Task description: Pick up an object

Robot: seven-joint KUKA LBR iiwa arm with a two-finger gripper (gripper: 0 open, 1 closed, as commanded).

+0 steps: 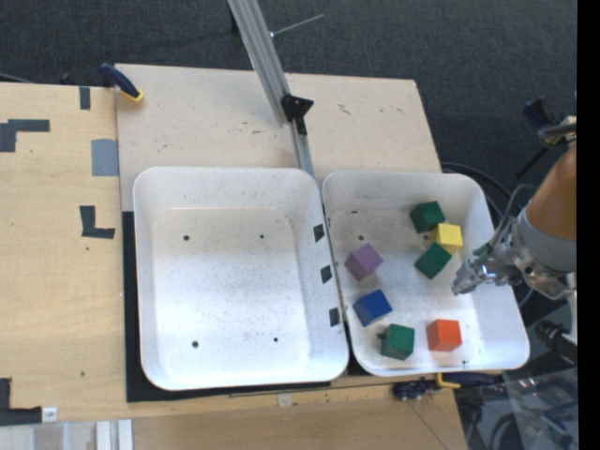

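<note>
The right bin (403, 187) holds several small blocks. A dark green block (427, 217) sits near the back, a yellow block (449, 236) just beside it, and another green block (433, 261) in front of them. A purple block (364, 262) and a blue block (372, 307) lie toward the bin's left side. At the front are a green block (397, 341) and an orange block (444, 335). My gripper (469, 279) hangs over the bin's right side, just right of the middle green block and above the orange one. Nothing shows between its fingers.
The left bin (150, 251) stands beside the right one. A slanted metal rail (262, 50) runs from the top down to the gap between the bins. A blue and yellow clamp (122, 82) lies at the bench's back left corner.
</note>
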